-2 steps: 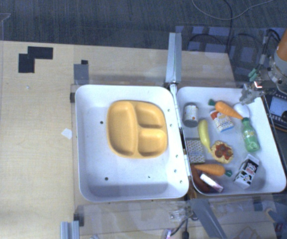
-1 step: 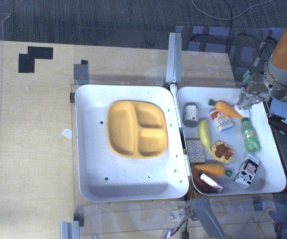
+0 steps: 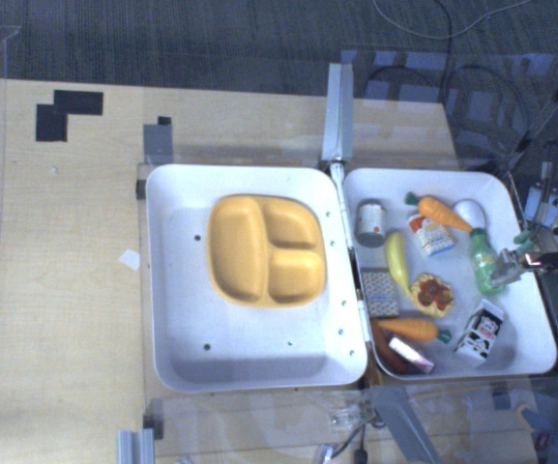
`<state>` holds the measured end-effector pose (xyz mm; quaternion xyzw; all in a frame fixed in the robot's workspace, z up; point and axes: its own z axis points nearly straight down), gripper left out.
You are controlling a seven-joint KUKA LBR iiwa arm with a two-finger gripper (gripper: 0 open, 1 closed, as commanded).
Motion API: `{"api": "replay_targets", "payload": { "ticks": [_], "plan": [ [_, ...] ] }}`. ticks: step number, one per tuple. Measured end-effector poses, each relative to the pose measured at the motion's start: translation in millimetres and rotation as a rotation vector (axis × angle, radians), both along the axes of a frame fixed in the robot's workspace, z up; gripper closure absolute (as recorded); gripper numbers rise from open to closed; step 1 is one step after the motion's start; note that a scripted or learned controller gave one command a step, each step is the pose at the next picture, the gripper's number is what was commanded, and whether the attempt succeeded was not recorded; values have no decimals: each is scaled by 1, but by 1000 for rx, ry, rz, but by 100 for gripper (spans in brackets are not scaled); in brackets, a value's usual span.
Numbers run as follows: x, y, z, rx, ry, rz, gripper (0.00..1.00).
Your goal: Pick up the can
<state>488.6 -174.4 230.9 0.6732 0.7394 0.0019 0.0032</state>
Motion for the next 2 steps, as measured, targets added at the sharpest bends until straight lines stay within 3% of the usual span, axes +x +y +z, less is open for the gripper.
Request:
{"api": "replay_targets", "payload": {
  "ticks": [1, 2],
  "plan": [
    [35, -31, 34, -5, -1, 498, 100],
    [0, -32, 71, -10, -1, 934, 100]
  ]
}}
